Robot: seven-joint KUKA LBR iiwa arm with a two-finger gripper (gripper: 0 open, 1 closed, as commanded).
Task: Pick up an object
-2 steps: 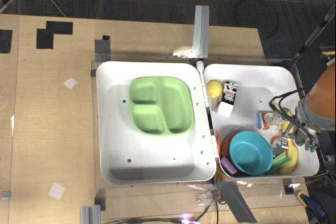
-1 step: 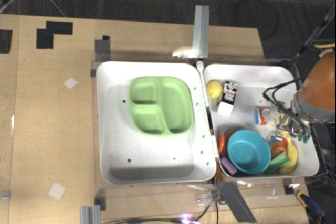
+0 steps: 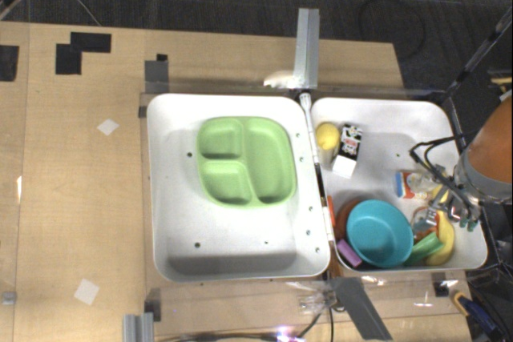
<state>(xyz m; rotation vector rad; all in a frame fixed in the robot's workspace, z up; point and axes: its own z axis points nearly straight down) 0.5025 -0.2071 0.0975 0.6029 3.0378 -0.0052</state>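
Note:
The right bin (image 3: 385, 110) holds the loose objects. A teal bowl (image 3: 379, 232) sits at its front, with a yellow banana (image 3: 443, 243) and a green piece (image 3: 423, 246) at the bowl's right. A yellow lemon (image 3: 326, 136) and a small black-and-white box (image 3: 349, 142) lie at the back left, a white block (image 3: 344, 166) just in front of them. An orange-and-blue packet (image 3: 407, 184) lies mid-right. My gripper (image 3: 446, 211) hangs low over the bin's right side, just above the banana and right of the packet, half hidden by cables.
The left bin (image 3: 172, 196) holds a green divided tray (image 3: 244, 160). A purple piece (image 3: 348, 253) and a red-orange rim (image 3: 340, 220) show at the bowl's left. A metal post (image 3: 307, 48) stands behind the wall between the bins. The arm's orange band (image 3: 490, 142) overhangs the right bin's edge.

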